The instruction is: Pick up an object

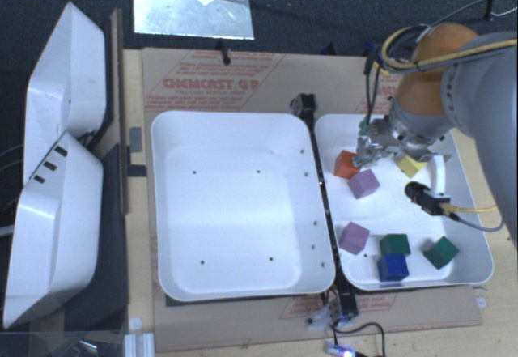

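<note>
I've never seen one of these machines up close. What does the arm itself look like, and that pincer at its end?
The arm is thick and rounded, grey, with an orange band above the wrist. Yellow and dark cables loop along its top, and another yellow cable trails from a small black part beside a white piece. The pincer is small, metallic grey and tapering, far slimmer than the arm.

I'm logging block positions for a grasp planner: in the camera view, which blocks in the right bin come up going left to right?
Orange block → lower purple block → upper purple block → blue block → yellow block → far-right green block. The other green block overlaps the blue one sideways, so it is left out.
</note>
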Motion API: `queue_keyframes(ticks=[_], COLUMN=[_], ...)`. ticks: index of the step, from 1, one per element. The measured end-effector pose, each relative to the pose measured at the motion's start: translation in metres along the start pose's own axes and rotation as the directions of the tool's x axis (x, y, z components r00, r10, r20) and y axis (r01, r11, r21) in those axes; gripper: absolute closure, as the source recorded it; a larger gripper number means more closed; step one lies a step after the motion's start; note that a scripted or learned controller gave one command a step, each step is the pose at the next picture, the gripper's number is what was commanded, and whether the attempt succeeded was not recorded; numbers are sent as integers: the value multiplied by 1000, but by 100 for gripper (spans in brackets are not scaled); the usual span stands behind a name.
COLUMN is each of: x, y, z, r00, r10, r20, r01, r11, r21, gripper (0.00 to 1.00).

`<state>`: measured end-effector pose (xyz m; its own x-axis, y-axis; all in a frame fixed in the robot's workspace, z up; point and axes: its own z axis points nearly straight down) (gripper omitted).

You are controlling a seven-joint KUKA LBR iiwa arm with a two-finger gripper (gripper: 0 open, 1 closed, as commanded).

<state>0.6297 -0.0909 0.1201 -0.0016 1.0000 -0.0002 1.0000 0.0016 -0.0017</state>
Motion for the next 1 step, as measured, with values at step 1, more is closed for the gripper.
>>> queue_keyframes(ticks=[1], x=[69], y=[38], z=[-70], r00=[998], r10=[67], r20=[-2], r01=[-67], r11=[998], r21=[-9], gripper=[0])
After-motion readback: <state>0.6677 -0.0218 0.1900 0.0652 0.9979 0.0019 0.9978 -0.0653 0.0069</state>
